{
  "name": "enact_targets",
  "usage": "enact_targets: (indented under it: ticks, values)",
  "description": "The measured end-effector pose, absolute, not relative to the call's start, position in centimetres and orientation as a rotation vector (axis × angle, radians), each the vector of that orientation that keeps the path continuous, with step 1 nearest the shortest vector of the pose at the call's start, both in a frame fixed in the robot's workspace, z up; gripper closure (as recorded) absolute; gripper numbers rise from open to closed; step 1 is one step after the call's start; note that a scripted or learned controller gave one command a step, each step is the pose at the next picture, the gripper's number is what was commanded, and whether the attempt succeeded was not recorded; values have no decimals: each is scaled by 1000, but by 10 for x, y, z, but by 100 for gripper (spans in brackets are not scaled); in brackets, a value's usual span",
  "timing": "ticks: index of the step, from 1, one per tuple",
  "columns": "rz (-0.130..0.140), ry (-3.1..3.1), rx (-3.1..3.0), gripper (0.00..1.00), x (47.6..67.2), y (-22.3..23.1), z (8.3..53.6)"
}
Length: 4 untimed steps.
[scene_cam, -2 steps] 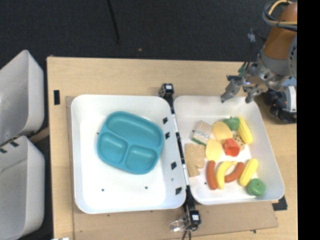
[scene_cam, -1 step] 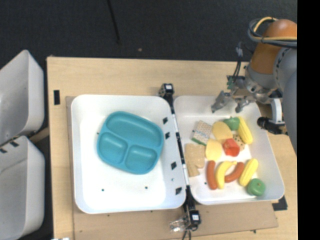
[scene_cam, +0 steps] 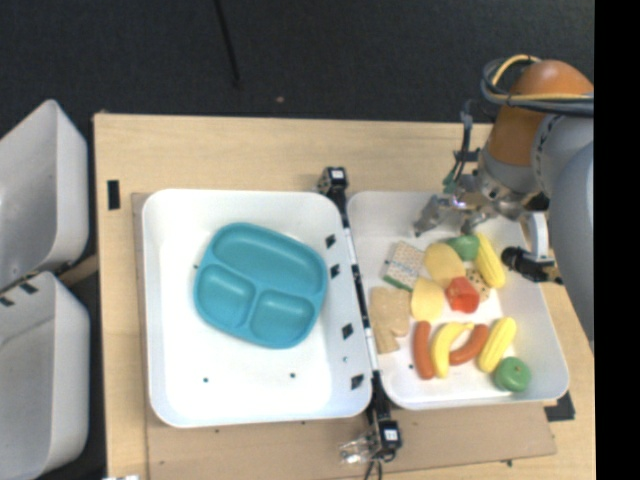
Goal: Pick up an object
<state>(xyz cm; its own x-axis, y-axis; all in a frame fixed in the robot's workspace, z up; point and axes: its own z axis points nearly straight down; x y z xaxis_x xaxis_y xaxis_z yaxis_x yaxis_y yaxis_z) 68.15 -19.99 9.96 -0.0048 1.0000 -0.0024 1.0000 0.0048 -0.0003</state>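
A wooden desk (scene_cam: pixel 120 148) is carrying two shallow white bins side by side, seen from above at a slant.

Nearest the camera, along the front of the right bin (scene_cam: pixel 540 393), toy food is lying in a loose heap: a green round piece (scene_cam: pixel 513 374), a yellow banana-like piece (scene_cam: pixel 498 341), an orange sausage shape (scene_cam: pixel 472 345), another yellow piece (scene_cam: pixel 443 346) and a red-orange sausage (scene_cam: pixel 423 350). Just behind them a tan cracker-like slab (scene_cam: pixel 389 316) is sitting by the bin's left wall, and a red piece (scene_cam: pixel 462 294) is resting among pale yellow lumps (scene_cam: pixel 428 298). These are the candidates for picking, all crowded together and touching, probably tipped in as a pile.

The left bin (scene_cam: pixel 170 368) is holding a teal divided plate (scene_cam: pixel 261 284), lying flat near its middle.

Farther back in the right bin, a speckled square piece (scene_cam: pixel 404 262), a yellow corn-like piece (scene_cam: pixel 490 262) and a small green piece (scene_cam: pixel 463 245) are lying just below the gripper (scene_cam: pixel 452 208). The arm is reaching in from the right, with its orange band (scene_cam: pixel 520 133) above the wrist, and the gripper is hanging over the bin's far edge. Whether the fingers are released or clenched cannot be told from here; nothing is visibly between them. Judging by this, the pick is not yet made.
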Motion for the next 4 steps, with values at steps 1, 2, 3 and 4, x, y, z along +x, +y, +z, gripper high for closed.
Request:
enact_targets:
  ticks: [1, 2, 3, 4]
  values:
    - [0, 2223, 2207, 100, 683, -201, 114]
    - [4, 2222, 2213, 100, 682, -198, 159]
    - [6, 2222, 2208, 100, 684, -200, 226]
    - [3, 2228, 2208, 100, 684, -201, 243]
